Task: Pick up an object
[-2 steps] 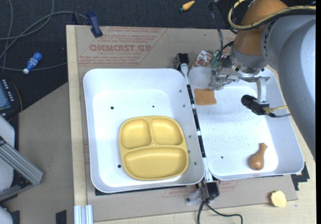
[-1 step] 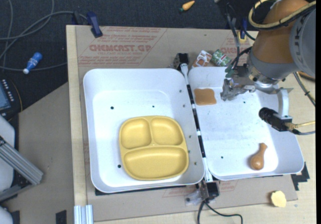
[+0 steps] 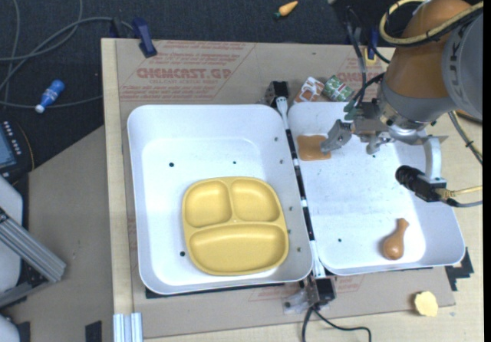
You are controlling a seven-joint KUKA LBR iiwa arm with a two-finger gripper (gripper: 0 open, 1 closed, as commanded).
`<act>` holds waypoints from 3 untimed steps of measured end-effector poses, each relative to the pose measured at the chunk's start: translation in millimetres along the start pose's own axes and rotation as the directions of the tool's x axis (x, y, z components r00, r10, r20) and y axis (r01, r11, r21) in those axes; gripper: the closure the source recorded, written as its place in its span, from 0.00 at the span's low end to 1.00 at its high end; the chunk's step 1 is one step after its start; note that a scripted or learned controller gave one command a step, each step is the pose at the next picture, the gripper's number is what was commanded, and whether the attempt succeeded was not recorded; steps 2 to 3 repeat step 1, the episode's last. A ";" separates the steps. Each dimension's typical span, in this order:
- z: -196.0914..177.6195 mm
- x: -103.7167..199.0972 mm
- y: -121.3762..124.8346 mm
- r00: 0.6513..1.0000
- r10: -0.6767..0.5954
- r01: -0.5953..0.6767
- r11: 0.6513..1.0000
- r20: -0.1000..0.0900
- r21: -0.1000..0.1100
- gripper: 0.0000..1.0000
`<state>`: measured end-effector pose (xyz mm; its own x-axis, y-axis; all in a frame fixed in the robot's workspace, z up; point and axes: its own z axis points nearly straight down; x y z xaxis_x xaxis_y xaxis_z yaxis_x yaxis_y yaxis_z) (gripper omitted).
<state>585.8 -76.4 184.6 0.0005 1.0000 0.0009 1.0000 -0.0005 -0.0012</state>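
A flat brown piece, like a slice of toast (image 3: 310, 147), lies at the far left of the right bin (image 3: 345, 210), against the divider. A brown drumstick (image 3: 395, 239) rests near that bin's front right corner. In the left bin (image 3: 153, 141) sits a yellow divided plate (image 3: 233, 224). My gripper (image 3: 356, 139) hangs over the back of the right bin, open, its left finger (image 3: 337, 136) just right of the brown slice. Nothing is between the fingers.
A black connector with a cable (image 3: 418, 181) juts from the arm over the right bin's right side. Small packets (image 3: 324, 89) lie behind the bins. A yellow scrap (image 3: 424, 303) sits on the bench at the front right. A blue clamp (image 3: 143, 37) holds the board's back left.
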 end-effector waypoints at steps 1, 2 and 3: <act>103.1 -23.0 45.2 1.000 0.000 0.000 1.000 0.002 0.001 0.00; 103.1 -23.0 45.2 1.000 0.000 0.000 1.000 0.002 0.001 0.00; 103.1 -23.0 45.2 1.000 0.000 0.000 1.000 0.002 0.001 0.00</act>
